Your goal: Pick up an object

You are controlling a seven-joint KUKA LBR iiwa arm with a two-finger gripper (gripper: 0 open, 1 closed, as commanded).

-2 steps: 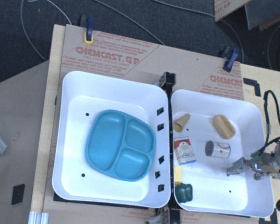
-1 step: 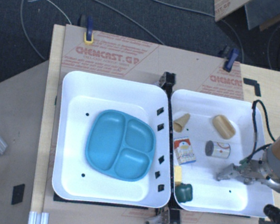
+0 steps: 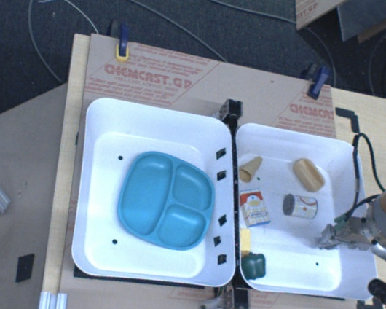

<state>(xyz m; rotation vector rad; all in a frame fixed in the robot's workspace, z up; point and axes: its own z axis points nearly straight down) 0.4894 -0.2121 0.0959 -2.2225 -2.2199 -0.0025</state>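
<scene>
Left bin (image 3: pixel 94 170): blue tray (image 3: pixel 166 200), too broad for my grip. Right bin (image 3: pixel 341 150): cone (image 3: pixel 250 168), carton (image 3: pixel 254 207), green block (image 3: pixel 253 265), can (image 3: pixel 300 206), cork (image 3: pixel 308 174), scattered apart for clean approach. My gripper (image 3: pixel 333 238) low near can, holding nothing; grip state, cannot tell.

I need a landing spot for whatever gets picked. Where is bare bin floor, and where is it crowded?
Free: the left bin floor around the blue plate, and the right bin's near floor between the green object and the pincer. Crowded: the right bin's far half, with cone, bread roll, can and carton.
</scene>
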